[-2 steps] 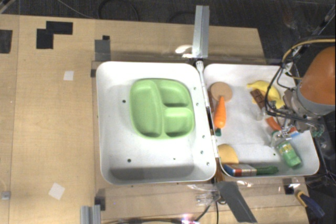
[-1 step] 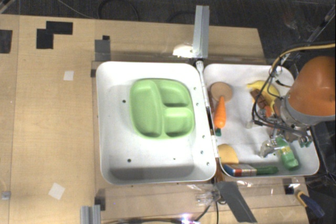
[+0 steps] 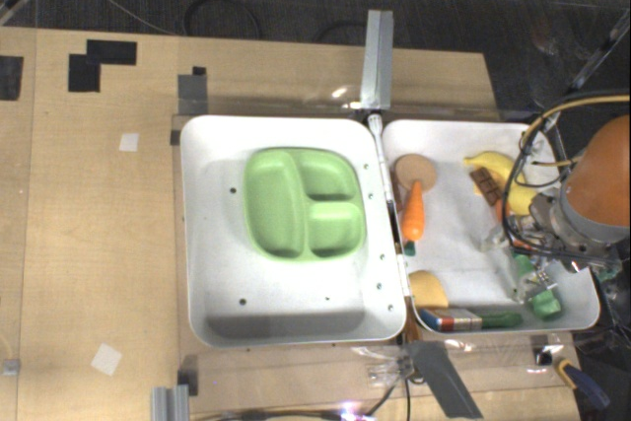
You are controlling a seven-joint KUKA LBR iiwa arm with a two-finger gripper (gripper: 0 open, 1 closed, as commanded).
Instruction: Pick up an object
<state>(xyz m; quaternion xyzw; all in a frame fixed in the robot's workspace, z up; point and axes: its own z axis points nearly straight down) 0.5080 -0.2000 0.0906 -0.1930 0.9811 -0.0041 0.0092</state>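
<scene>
The right bin [image 3: 454, 251] holds an orange carrot [image 3: 413, 214], a tan round piece [image 3: 415, 171], a yellow banana [image 3: 501, 171] with a brown piece [image 3: 483, 183] against it, a tan dome-shaped piece [image 3: 428, 288], a red-and-green marker [image 3: 473, 318] along the front wall, and a small green object [image 3: 547, 305]. My gripper [image 3: 533, 279] hangs low over the bin's right front corner, just above and left of the green object. Cables and the wrist hide its tip. Nothing shows held in it.
The left bin [image 3: 212, 212] carries a green divided tray [image 3: 301, 202]. A metal post [image 3: 378, 59] stands behind the wall shared by the bins. The arm's orange band [image 3: 603, 177] overhangs the right bin's right edge.
</scene>
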